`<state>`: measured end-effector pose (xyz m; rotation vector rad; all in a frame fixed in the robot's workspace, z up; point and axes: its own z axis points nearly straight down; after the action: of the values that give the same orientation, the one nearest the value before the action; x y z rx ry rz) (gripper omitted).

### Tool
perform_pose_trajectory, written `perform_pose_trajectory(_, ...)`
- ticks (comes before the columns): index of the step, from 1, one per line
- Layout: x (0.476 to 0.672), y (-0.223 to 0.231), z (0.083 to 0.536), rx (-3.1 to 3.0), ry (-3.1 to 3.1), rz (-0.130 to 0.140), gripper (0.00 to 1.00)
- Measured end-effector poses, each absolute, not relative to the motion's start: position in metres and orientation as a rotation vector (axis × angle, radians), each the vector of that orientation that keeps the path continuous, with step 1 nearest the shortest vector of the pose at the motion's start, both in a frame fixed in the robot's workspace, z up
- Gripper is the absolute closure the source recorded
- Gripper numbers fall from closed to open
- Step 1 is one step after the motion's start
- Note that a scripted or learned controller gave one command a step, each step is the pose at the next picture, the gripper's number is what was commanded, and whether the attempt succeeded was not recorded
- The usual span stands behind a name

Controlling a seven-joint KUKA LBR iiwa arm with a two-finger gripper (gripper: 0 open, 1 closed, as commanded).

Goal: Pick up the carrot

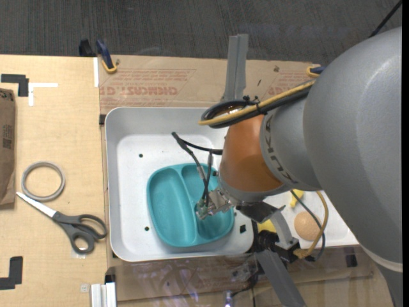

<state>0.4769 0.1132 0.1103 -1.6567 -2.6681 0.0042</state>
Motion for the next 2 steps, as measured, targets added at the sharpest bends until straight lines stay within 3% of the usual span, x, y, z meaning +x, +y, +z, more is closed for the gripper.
perform_pose_trajectory(1,0.478,0.11,0.139,-1.687,-2.65,0.003,1.0)
perform_pose_trajectory(2,0.486,0.157,0.207,-1.519,-2.749,0.005,1.0)
